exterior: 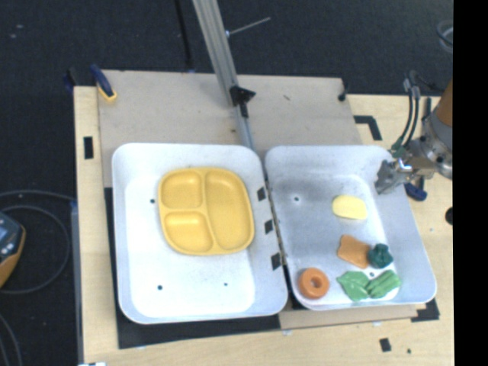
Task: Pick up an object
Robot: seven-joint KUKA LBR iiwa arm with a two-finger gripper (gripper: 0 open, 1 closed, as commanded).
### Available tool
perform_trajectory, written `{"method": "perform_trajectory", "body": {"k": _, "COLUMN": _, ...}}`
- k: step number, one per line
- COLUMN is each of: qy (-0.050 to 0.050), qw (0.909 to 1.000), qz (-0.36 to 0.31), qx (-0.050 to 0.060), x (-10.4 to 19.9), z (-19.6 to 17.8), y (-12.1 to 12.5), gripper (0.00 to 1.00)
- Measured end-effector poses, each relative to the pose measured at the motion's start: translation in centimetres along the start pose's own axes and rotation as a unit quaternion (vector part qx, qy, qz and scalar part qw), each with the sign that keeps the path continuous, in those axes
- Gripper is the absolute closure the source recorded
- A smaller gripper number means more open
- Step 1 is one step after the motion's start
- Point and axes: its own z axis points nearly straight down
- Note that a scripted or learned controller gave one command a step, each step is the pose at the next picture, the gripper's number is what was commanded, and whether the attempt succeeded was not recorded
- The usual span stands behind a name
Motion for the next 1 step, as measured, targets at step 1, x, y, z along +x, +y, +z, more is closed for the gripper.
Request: {"method": "perform_trajectory", "body": {"k": 1, "qy": 0.001, "qw": 1.0, "qz": 0.0, "qx": 0.001, "x": -0.15, "z": -2.89, "y": 0.11, "gripper": 1.0}}
